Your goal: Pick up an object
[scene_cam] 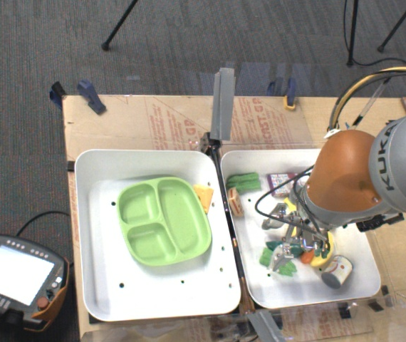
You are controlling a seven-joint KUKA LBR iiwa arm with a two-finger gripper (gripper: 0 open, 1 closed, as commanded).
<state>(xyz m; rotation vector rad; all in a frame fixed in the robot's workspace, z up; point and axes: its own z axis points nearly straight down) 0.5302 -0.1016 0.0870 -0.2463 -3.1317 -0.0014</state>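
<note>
Camera view: fixed overhead, slanted, both bins on the bench.
Arm: the grey arm (395,169) with its orange band reaches in from the right and is bent down over the right bin (363,280).
Gripper: the gripper (293,254) hangs low over the clutter in the middle of the right bin, wrapped in black cable.
Jaw state: cannot be told; the metal parts and the clutter below merge together at this angle.
Task object, likely candidate: a small green object (273,255) lies right under the gripper tip, with an orange piece (308,257) and a yellow piece (322,260) just beside it.
Other right-bin contents: a green block (243,182) near the far left corner, a purple-and-white card (281,183) beside it, a small tan item (234,204) against the left wall, and a grey-and-white cylinder (336,271) near the front right.
Left bin: the left bin (103,184) holds a green divided plate (164,219) with a yellow-orange wedge (204,195) touching its far right edge.
Step in hand: judged to be descent onto, or a grasp attempt at, the cluster of small pieces; nothing is seen lifted.
Next move calls for: a firm closure on one piece only, then a straight vertical lift clear of the bin wall.
Risk: the pieces lie close together, so a grip may catch two or slip off.
</note>
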